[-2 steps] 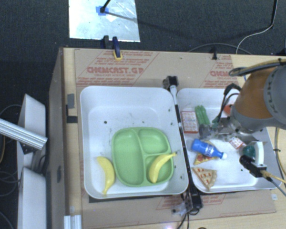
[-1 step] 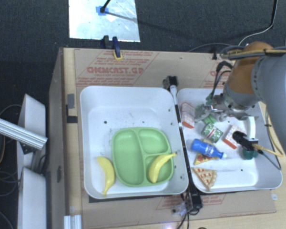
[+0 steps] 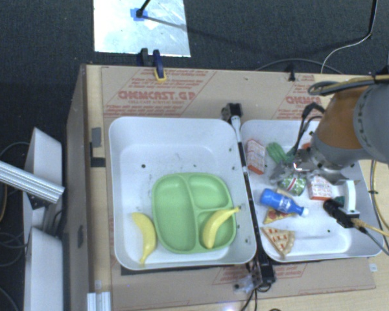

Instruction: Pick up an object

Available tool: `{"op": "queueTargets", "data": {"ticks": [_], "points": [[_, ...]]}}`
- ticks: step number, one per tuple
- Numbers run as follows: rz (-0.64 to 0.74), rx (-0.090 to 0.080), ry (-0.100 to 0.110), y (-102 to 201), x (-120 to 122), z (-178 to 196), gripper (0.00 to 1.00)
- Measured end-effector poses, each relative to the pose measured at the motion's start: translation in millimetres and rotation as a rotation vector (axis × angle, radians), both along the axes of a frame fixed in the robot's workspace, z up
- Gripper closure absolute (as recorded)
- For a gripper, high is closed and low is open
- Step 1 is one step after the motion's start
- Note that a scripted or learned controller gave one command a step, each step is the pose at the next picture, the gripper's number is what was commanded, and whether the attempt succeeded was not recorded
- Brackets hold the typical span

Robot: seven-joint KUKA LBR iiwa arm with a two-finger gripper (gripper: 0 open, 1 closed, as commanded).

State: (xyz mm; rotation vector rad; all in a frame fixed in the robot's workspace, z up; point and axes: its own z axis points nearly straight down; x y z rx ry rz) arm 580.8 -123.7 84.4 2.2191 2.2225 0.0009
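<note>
Landmark: blue bottle (image 3: pixel 282 203), lying in right bin (image 3: pixel 324 248).
Gripper (image 3: pixel 290 169) just above bottle, low over clutter; finger state impossible to tell.
Green packet (image 3: pixel 295 185) between gripper and bottle.
Red-white carton (image 3: pixel 255 156) up-left of bottle; red-white packet (image 3: pixel 321 189) to right.
Pizza slices (image 3: pixel 279 237) directly below bottle.
Left of bottle, in left bin (image 3: pixel 126 173): green divided plate (image 3: pixel 181 212), one banana (image 3: pixel 215 225) on it, second banana (image 3: pixel 144 235) beside plate.

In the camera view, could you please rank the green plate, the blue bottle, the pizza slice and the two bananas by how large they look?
1. Green plate, clearly largest.
2. The two bananas, left and right: too alike to rank.
3. Blue bottle and pizza slice: close in size, so unranked.
</note>
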Motion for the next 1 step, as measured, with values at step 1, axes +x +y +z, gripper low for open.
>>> {"op": "queueTargets", "data": {"ticks": [1], "points": [[0.002, -0.001, -0.008, -0.1, 2.7, 12.6, 1.0]]}}
